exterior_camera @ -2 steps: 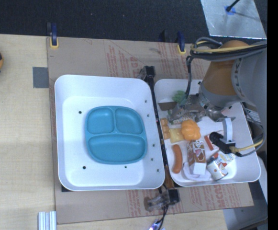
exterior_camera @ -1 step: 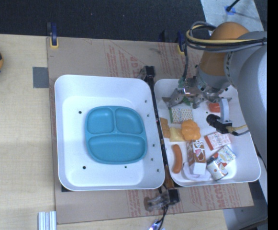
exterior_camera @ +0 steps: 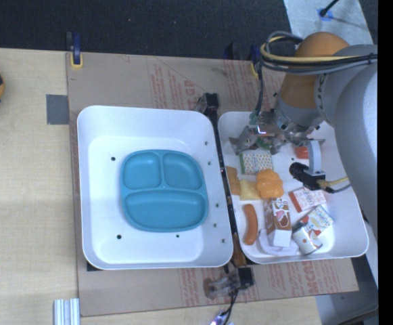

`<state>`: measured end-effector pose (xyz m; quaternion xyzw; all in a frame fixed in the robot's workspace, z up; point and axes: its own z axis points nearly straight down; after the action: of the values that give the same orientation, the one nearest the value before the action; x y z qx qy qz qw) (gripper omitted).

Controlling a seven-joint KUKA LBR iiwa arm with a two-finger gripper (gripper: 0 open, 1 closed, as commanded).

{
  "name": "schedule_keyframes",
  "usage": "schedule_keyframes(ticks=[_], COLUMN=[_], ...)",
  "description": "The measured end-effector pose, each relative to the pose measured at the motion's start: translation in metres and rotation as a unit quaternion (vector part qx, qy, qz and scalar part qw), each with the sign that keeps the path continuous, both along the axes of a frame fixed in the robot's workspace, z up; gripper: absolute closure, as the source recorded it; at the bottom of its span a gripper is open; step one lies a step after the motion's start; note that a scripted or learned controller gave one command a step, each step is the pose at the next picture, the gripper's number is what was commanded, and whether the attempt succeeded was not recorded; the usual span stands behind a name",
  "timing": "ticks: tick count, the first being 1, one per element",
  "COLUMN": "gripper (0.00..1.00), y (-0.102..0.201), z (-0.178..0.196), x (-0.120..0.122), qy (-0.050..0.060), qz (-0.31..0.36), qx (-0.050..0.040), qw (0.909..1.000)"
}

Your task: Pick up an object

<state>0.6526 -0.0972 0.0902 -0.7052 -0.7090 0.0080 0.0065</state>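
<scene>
The right bin (exterior_camera: 358, 246) holds several toy food items. A green-and-white patterned packet (exterior_camera: 256, 162) lies near its far left corner. Closer to me are an orange lump (exterior_camera: 269, 183), a pale yellow wedge (exterior_camera: 248, 190) and a sausage (exterior_camera: 250, 223). A brown-and-white pack (exterior_camera: 278, 221) and small red-and-white cartons (exterior_camera: 307, 199) lie to the right. My gripper (exterior_camera: 257, 139) hangs low over the far left part of this bin, just beyond the patterned packet. The wrist hides what lies directly under it.
The left bin (exterior_camera: 95, 181) holds a blue divided plate (exterior_camera: 164, 189). The arm's grey body and orange band (exterior_camera: 318, 49) cover the right bin's far right corner. A black clip (exterior_camera: 210, 101) sits at the far end of the seam between the bins.
</scene>
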Motion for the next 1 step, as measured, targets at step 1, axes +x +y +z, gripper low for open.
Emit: schedule_keyframes(ticks=[1], gripper=[0.00], y=[-0.0011], z=[0.0018], x=[0.0033], qy=[-0.007], qz=[-0.001], qx=[0.0010], qw=[1.0000])
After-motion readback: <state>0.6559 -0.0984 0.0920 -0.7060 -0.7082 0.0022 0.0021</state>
